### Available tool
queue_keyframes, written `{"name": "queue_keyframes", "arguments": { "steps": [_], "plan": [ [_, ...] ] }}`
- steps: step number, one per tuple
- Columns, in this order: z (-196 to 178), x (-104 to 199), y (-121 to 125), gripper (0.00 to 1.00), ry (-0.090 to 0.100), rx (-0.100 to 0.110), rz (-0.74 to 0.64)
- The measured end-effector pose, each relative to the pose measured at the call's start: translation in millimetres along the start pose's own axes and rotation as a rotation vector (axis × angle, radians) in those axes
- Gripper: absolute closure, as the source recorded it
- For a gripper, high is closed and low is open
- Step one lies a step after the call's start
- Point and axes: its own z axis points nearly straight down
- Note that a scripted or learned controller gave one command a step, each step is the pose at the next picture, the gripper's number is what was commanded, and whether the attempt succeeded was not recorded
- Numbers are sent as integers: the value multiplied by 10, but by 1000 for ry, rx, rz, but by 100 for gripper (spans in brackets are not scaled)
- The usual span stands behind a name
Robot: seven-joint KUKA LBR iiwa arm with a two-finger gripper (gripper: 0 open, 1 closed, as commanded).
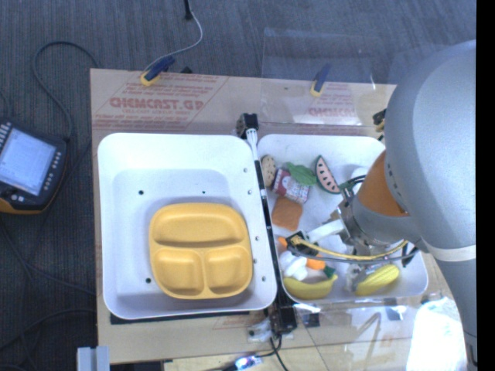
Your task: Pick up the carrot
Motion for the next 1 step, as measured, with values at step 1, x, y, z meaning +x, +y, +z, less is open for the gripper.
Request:
{"name": "queue_keyframes", "arguments": {
  "steps": [1],
  "plan": [
    [-95, -17, -1, 100, -8, 4, -2]
  ]
}}
